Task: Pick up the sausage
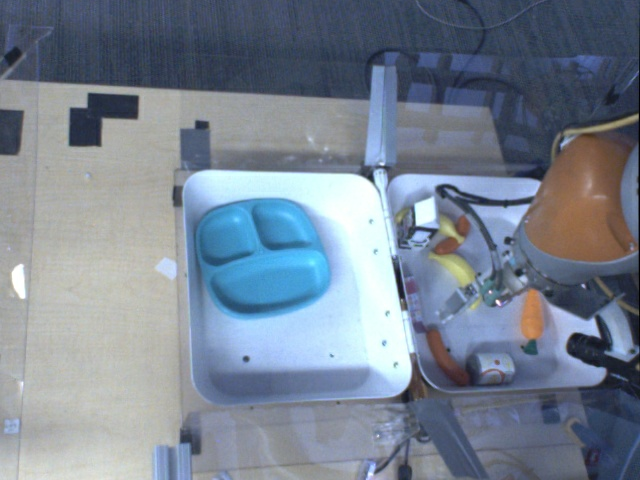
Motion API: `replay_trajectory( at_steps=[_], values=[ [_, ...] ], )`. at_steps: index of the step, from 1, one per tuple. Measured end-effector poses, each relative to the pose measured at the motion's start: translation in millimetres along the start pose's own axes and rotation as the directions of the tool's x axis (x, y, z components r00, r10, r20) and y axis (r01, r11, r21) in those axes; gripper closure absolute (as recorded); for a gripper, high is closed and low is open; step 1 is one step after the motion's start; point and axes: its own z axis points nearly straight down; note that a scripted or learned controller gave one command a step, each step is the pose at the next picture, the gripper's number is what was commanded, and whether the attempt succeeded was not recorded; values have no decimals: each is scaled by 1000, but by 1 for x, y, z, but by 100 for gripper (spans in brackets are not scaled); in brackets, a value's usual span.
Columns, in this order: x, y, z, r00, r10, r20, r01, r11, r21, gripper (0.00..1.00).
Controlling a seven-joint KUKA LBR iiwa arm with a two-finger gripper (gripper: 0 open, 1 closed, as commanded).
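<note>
Wooden counter bearing two white bins: left bin with a blue divided plate; right bin partly hidden under the grey-and-orange arm. Claw low over the right bin's middle, tangled in cables, grip impossible to tell. Sausage lying by the bin's front left wall, beside a small can. Carrot and banana nearby; other bits too blurred to name.
</note>
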Motion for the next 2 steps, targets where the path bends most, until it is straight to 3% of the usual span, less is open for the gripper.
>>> replay_trajectory(
  at_steps=[1, 2],
  values=[
    [-27, -4, 90, 1000, 6, 1, -6, 1000, 0, 0],
    [-20, -7, 95, 999, -39, 11, 39, 999, -10, 0]
  ],
)
